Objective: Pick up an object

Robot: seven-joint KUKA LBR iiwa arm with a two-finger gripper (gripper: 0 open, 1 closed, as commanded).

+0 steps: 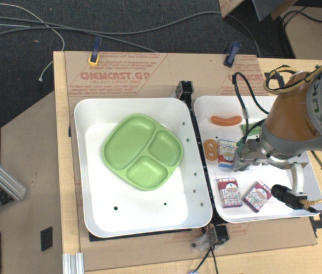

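Hovering low in the right bin [206,104], the gripper [242,160] sits over a small packet [226,152]; whether the jaws grip it cannot be told. At twelve o'clock lies a sausage [226,119], at six two pink cartons [228,192]. A green divided plate [143,151] fills the left bin [87,153].

Bench [64,153] — cardboard-covered top — carries two shallow white bins side by side: left bin [87,170], right bin [206,104].
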